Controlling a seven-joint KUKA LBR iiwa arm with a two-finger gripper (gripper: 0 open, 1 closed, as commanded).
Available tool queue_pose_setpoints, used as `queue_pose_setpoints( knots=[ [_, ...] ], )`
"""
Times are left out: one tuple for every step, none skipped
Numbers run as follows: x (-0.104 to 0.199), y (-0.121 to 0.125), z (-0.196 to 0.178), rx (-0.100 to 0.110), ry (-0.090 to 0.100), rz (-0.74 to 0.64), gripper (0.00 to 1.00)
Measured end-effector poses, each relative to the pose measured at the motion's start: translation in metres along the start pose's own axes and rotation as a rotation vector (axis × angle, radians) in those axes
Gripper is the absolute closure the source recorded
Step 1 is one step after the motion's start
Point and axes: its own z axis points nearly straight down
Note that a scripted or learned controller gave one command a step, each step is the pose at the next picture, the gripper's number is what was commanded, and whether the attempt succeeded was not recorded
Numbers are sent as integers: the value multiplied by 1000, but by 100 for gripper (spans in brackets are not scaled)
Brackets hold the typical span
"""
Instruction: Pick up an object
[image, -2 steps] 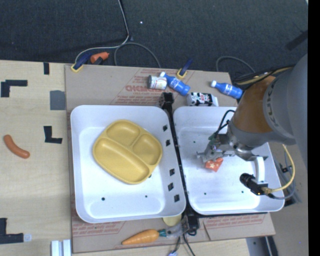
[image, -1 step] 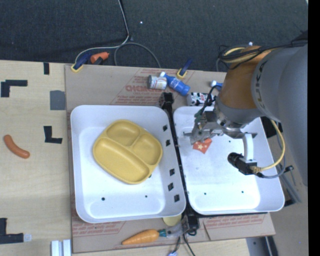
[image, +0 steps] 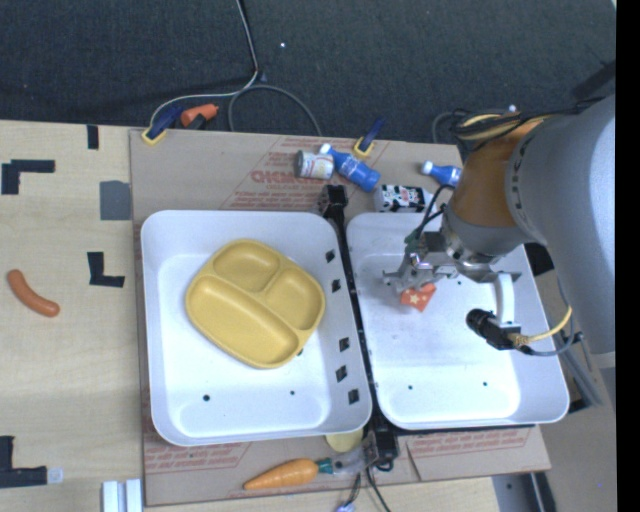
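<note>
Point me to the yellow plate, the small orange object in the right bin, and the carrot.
yellow plate (image: 256, 302), camera view, on the middle ridge between its compartments.
small orange object (image: 420, 296), camera view, on its visible centre, just below the gripper.
carrot (image: 282, 474), camera view, on the middle of its orange body.

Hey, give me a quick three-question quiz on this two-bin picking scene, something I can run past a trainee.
1. True or false: the yellow divided plate lies in the left bin.
2. Which thing lies right under the gripper in the right bin? A) a small orange-red object B) a carrot C) a blue bottle
3. Fill in: the toy carrot lies outside the bins, on the cardboard by the view's ______ edge.

Key: 1 true; 2 A, the small orange-red object; 3 bottom.
</note>
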Motion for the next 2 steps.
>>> queue_pose_setpoints(
  knots=[
    [-39,-45,25,4,2,1,100],
    [-37,-43,23,0,2,-2,0]
  ],
)
